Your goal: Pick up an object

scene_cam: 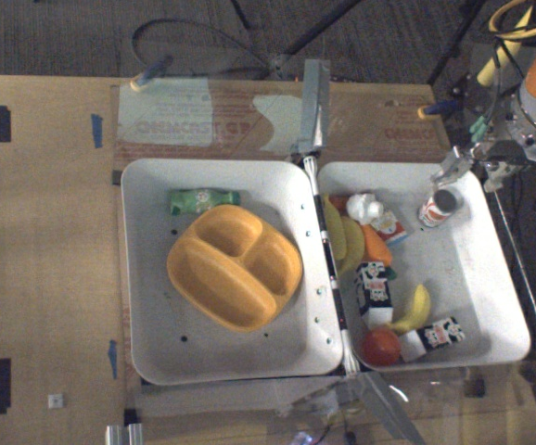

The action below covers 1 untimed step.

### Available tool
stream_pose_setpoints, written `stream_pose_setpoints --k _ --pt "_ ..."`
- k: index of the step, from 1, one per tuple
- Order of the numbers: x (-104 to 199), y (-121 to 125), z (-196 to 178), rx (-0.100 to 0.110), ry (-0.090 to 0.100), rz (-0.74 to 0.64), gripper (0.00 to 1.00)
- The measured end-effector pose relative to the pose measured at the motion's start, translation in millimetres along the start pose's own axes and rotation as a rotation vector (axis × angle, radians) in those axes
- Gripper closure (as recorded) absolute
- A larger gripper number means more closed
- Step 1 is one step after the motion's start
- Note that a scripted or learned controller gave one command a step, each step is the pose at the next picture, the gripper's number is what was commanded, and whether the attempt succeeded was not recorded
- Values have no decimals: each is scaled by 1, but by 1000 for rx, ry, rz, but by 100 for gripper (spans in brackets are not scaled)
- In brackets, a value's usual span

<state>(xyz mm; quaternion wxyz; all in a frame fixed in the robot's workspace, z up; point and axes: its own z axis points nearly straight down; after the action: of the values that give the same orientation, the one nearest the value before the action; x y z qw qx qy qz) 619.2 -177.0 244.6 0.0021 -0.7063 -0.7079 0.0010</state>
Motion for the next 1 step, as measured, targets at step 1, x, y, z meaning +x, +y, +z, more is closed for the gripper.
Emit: stream_pose_setpoints --k 1 --pt "-11 3 144 -13 -4 -100 0"
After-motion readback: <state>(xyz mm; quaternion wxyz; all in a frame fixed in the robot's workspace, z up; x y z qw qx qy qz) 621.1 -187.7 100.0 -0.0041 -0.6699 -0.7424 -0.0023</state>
